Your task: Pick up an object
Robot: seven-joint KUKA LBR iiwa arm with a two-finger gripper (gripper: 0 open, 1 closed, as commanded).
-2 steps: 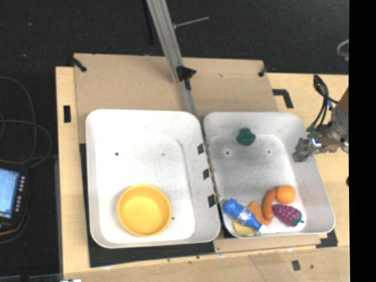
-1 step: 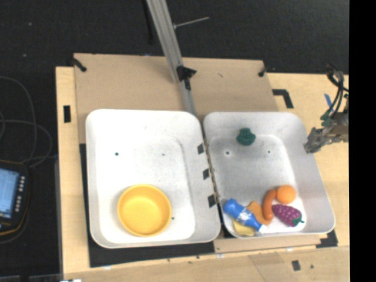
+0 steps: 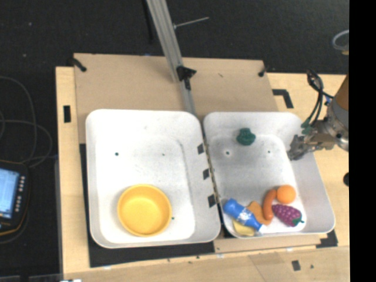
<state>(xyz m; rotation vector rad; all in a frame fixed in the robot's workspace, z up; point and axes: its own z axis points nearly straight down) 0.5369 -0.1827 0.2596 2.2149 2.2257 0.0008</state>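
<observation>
Claw (image 3: 295, 147) at right bin (image 3: 258, 128) rim, grip state unclear, one yellow bowl (image 3: 144, 210), one green toy (image 3: 245, 137)

Grey metal gripper (image 3: 295, 147) (dark cables looping above) under an orange band (image 3: 342, 96).

Floor (image 3: 70, 22): dark, speckled. Bench (image 3: 135, 84): pale wood top, black corner brackets. A grey metal rail (image 3: 167, 37) runs slantwise to the bench's middle — loose cables (image 3: 26, 122) lie at left, beside a lit handheld screen (image 3: 10, 195).
</observation>
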